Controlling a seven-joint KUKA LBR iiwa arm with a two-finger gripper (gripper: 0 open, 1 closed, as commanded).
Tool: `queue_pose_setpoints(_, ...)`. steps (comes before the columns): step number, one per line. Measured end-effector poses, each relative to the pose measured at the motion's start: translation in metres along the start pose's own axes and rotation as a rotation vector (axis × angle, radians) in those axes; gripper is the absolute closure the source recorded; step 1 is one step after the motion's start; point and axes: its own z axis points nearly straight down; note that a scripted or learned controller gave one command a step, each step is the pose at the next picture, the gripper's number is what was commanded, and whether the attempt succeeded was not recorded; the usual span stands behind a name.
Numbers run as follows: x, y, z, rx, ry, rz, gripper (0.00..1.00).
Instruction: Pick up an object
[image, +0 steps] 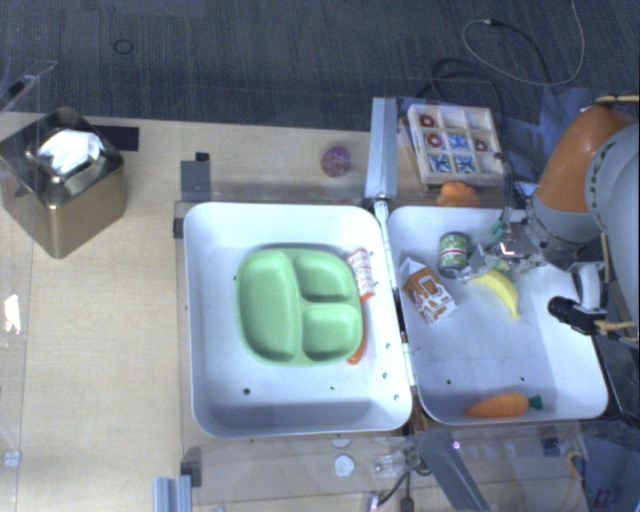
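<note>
End effector (497, 252) hangs over the banana (499, 290), right of centre; honestly can't tell its state. Banana looks light and smooth, so I'd pinch its middle.

Brass-coloured box (62, 190) on worktop (100, 350) far left, purple ball (336, 160) behind bins, patterned tile board (452, 143) upper right.

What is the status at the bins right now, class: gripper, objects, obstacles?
Gripper low in right bin, nothing seen held. Banana just below it, green can beside. Carrot lies apart at near wall.
</note>
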Motion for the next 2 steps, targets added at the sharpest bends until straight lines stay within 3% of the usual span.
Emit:
queue_pose_setpoints(1,-0.001,0.003,-0.009,-0.021,-0.014,0.001,1.0)
queue_pose_setpoints(2,0.046,0.036,-0.124,-0.047,-0.013,-0.203,1.0)
